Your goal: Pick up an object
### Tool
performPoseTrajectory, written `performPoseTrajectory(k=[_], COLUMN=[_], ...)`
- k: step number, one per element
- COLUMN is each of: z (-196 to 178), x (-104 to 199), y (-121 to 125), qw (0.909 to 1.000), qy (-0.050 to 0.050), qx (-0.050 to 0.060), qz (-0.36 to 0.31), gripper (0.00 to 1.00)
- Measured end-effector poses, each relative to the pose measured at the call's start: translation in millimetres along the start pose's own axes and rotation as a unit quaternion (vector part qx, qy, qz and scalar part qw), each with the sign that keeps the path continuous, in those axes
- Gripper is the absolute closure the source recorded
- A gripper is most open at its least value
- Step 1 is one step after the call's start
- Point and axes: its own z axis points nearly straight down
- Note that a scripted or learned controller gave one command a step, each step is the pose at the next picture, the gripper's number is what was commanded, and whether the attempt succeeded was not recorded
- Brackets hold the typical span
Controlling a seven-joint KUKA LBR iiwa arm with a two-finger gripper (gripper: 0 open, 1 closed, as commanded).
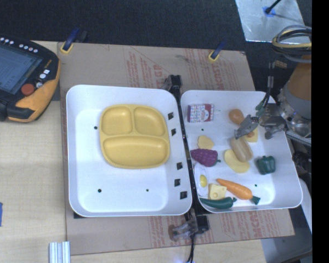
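Observation:
The right bin [279,199] holds several toy foods: a red and white carton [200,113], an orange ball [236,115], a tan bread roll [241,148] on a yellow slice [236,163], purple grapes [204,156], a green pepper [265,164], a carrot [236,188], a cheese wedge [217,191] and a dark green chili [218,203]. My gripper [259,128] hangs over the bin's upper right, open, its fingers spread just above the roll. A small yellow piece [254,137] lies below the gap. Nothing is held between the fingers.
The left bin [82,163] holds a yellow divided plate [135,135]. A teach pendant [16,86] lies on the bench at the far left. Black clips join the two bins along the shared edge [181,147]. Cardboard lies under both bins.

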Motion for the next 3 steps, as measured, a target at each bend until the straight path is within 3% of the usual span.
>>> performPoseTrajectory(k=[1,2,3], z=[126,89,87], x=[-42,-3,-67], y=[75,112,75], qw=[1.0000,1.0000,1.0000], qy=[-0.002,0.000,-0.001], qx=[0.001,-0.003,0.001], qz=[-0.001,-0.002,0.003], gripper=[0.00,0.00,0.00])
